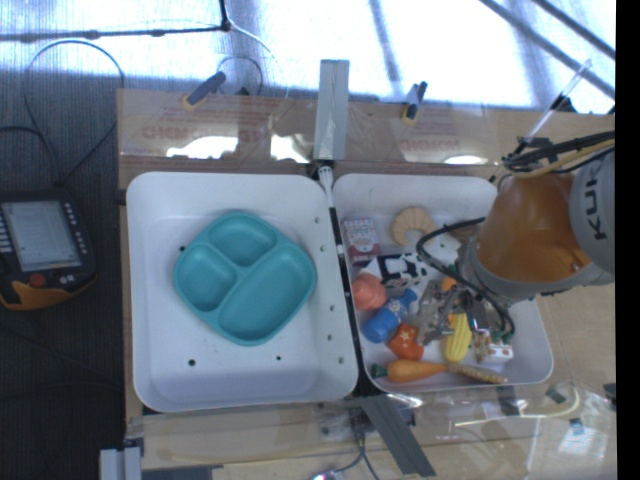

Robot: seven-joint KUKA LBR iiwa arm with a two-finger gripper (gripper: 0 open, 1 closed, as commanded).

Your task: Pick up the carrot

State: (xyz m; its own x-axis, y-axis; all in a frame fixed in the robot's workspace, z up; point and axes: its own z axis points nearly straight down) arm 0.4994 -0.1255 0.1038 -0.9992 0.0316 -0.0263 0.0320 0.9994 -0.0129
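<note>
The carrot (416, 371) is a long orange piece lying flat along the near wall of the right bin (530, 368), tip pointing right. My gripper (437, 311) hangs low over the middle of that bin, above and slightly right of the carrot, among the clutter of toys. It is apart from the carrot, with a red-orange pepper (405, 343) between them. The orange band of the arm (535, 233) hides the bin's right part.
Around the gripper lie a yellow corn cob (457, 337), a blue piece (380, 325), an orange ball (368, 291), a round biscuit-like ring (410, 225) and a small packet (358, 235). A teal divided plate (245, 276) sits in the left bin (160, 368).
</note>
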